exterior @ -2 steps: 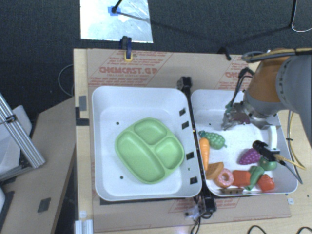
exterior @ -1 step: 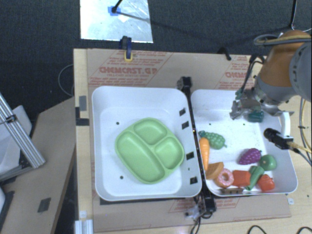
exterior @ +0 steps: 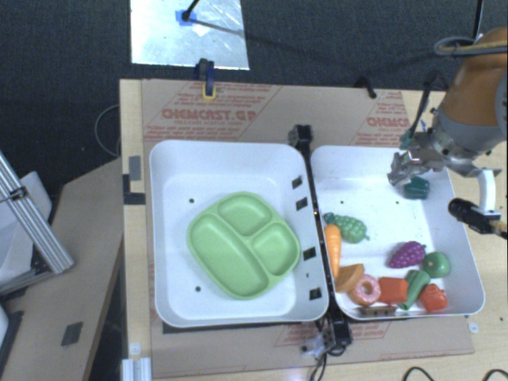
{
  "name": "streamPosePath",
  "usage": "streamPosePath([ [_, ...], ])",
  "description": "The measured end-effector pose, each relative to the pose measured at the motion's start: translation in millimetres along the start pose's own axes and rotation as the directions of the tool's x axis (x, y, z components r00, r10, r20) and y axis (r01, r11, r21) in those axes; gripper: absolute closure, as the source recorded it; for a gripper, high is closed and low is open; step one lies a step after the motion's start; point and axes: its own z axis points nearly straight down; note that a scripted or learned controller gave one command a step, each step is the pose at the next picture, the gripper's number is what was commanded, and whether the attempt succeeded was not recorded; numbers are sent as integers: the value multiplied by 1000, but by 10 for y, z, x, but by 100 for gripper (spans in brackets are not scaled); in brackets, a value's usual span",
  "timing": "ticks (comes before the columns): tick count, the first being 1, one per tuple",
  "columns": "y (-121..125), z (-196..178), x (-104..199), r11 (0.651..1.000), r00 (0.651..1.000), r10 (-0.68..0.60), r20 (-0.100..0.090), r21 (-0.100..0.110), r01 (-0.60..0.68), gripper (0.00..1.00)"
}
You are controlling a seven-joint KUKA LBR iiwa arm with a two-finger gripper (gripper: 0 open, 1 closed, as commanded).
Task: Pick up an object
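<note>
1. Though the arm (exterior: 476, 94) hangs over the far right corner of the right bin (exterior: 373, 213), we judge the pick not yet made: nothing looks lifted clear of the bin floor.

2. We see the left bin (exterior: 230, 165) holding a green divided plate (exterior: 242, 244), lying flat and well apart from the arm, so we take it to play no part in this try.

3. Toward the near end of the right bin lies a cluster of toy food: an orange carrot (exterior: 332, 246) along the divider wall, green grapes (exterior: 347, 227) just beside it, purple grapes (exterior: 406, 254), a pink doughnut (exterior: 367, 290), and red and green pieces (exterior: 421, 280) in the near right corner. We read all of these as well apart from the tool and still to be picked.

4. We place the gripper (exterior: 406, 169) low at the far right of the right bin, with a small dark green object (exterior: 416, 186) touching or just below its tip.

5. We cannot tell whether the green object sits between the fingertips or merely beside them, nor how the jaws stand; the metal tip is too blurred. We judge this the likely target, with closing, lifting and confirming the hold all still left.
</note>
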Motion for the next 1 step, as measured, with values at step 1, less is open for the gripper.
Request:
streamPosePath([
  [1,10,-134,0,1000,1000,-1,-1,3,1,100],
])
